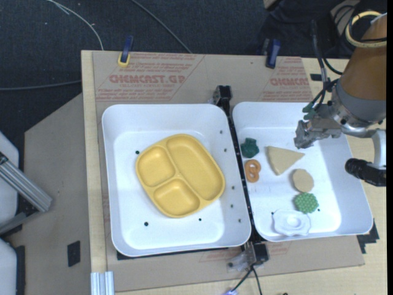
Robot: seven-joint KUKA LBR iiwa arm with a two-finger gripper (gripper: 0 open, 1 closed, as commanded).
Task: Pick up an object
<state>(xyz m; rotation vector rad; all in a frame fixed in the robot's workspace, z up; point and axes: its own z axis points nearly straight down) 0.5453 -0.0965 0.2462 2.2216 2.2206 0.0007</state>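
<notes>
Five small objects lie loose in my right bin (344, 226), pincer (305, 141) poised above the wedge (282, 160), jaw state indiscernible.

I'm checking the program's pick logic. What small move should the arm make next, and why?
Probably a short drop down and slightly toward the pale tan wedge-shaped piece. The pincer hangs over the right white bin, just up and right of that wedge, with nothing seen between its fingers. The wedge is the nearest item; the round tan piece lies farther on.
</notes>
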